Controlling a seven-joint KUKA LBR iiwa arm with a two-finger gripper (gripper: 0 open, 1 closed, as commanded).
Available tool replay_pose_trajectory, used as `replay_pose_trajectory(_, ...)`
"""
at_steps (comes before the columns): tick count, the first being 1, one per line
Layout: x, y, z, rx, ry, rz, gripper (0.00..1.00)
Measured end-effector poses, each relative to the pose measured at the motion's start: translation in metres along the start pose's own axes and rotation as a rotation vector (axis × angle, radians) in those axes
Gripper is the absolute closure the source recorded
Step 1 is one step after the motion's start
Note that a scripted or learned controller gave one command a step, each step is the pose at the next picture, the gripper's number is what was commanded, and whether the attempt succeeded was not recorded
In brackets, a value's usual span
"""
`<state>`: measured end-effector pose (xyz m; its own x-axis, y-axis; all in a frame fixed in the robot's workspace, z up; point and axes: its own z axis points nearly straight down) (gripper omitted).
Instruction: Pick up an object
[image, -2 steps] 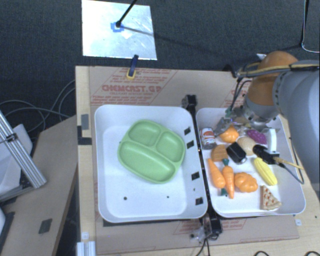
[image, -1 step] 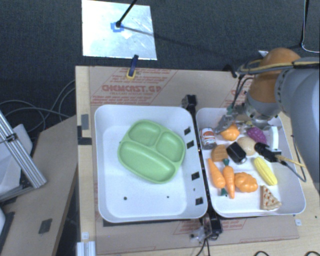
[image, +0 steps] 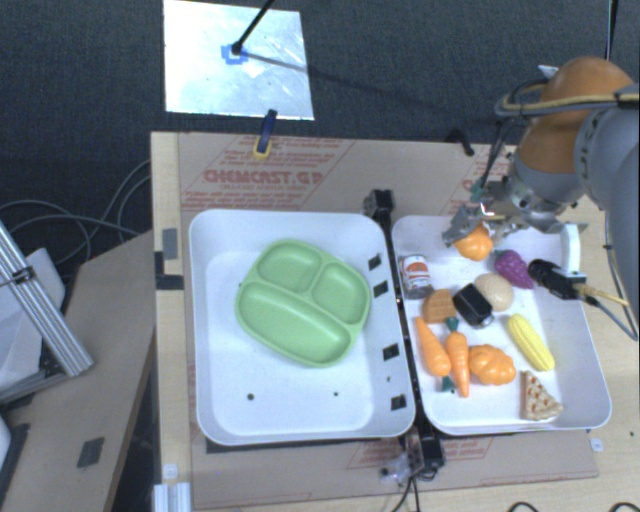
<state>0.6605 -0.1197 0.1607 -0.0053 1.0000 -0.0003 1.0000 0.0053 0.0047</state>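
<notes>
Orange toy fruit (image: 474, 244) sits directly under end effector (image: 472, 226), lined up for pickup; grip state cannot be told.

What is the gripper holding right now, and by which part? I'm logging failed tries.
It cannot be told. The gripper sits at the top of the orange toy fruit in the right bin, but no grasp shows.

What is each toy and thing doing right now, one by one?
Gripper: low over the right bin's far end, at the orange.
Orange: right under the gripper, in the right bin.
Green plate: lying flat in the left bin.
Can: on its side by the divider.
Carrots: lying side by side.
Corn: lying flat.
Pizza slice: flat in the near corner.
</notes>
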Motion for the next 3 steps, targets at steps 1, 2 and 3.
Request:
replay_pose_trajectory(1,0.003,0.001,-0.064,-0.002,0.000,-0.001,1.00)
replay_pose_trajectory(2,0.003,0.001,-0.064,0.002,0.000,-0.001,1.00)
replay_pose_trajectory(3,0.056,-0.008,-0.073,0.003,0.000,-0.002,1.00)
